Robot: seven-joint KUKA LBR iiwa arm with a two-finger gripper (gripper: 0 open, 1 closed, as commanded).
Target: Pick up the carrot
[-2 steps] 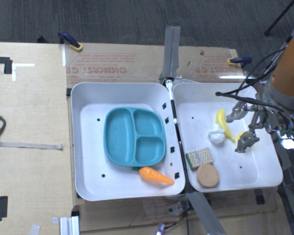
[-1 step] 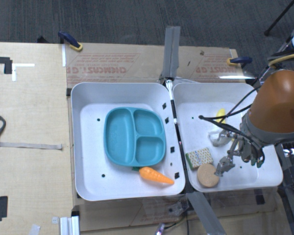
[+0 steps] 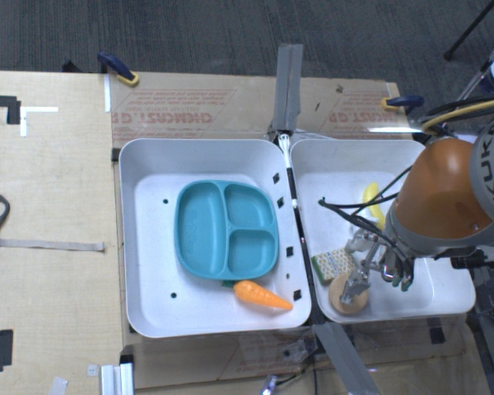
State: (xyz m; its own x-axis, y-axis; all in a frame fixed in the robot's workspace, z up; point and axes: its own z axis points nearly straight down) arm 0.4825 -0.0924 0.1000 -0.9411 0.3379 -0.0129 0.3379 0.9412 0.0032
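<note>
Camera view: carrot (image 3: 262,295) lies at lower centre, in the left bin (image 3: 140,245), just below the teal tray (image 3: 226,229). Hand (image 3: 358,280) hovers over the right bin (image 3: 445,299) — finger state cannot be told. Risk: descending here misses the carrot — wrong bin.

Grey arm (image 3: 477,188), orange band, black cables, metal end effector (image 3: 364,282), white lettering

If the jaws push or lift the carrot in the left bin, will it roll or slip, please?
The carrot looks rounded and tapered, so a push would probably make it roll in a curve. It lies beside the blue plate, which may stop it. Its surface looks smooth and rigid, likely plastic, so it may slip unless gripped across the thick end.
</note>
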